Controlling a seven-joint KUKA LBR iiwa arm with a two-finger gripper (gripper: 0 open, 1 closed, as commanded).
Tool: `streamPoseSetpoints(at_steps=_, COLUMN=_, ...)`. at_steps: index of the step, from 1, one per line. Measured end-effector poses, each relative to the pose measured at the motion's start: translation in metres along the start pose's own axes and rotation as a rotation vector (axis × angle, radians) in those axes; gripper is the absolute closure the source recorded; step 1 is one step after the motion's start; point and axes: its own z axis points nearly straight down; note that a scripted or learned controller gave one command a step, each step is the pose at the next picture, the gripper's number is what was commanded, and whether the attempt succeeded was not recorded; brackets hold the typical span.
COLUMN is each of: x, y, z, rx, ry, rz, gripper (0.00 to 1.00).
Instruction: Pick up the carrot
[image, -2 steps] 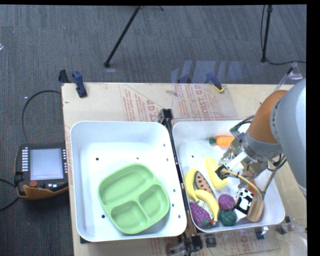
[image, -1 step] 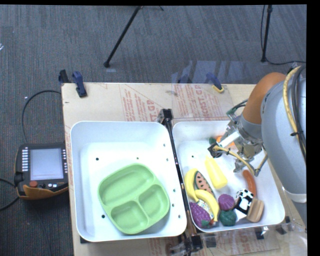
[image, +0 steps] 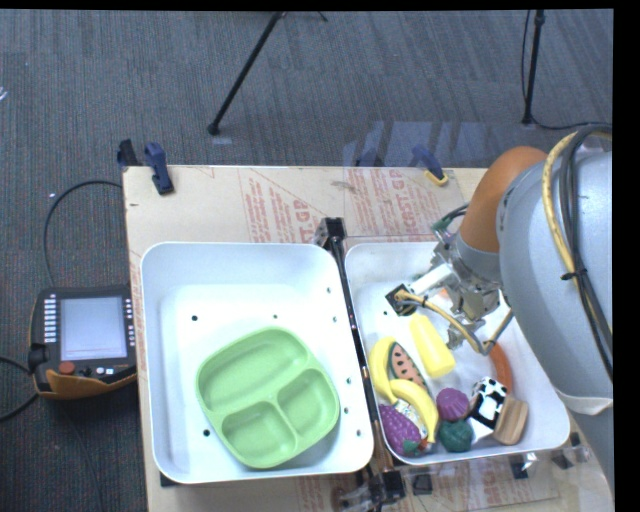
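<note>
The carrot (image: 501, 367), a short orange-red piece, lies in the right bin (image: 372, 268) near its right wall, just above a black-and-white toy (image: 489, 401). My gripper (image: 470, 318) hangs low over the middle of the right bin, a little up and left of the carrot, close to a pale yellow block (image: 432, 346). The wrist and its cables cover the gripper's tip. The large grey arm hides the bin's right wall.
In the right bin lie a banana (image: 402, 385), a watermelon slice (image: 404, 362), purple grapes (image: 400, 427), a purple fruit (image: 452, 403), a dark green item (image: 456, 436) and a tan piece (image: 510, 421). The left bin (image: 170, 270) holds a green divided plate (image: 266, 396).
</note>
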Motion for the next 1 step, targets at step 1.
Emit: streamPoseSetpoints(at_steps=1, x=-0.0004, y=-0.0006, z=-0.009, rx=0.005, ry=-0.005, rz=-0.005, gripper=1.0)
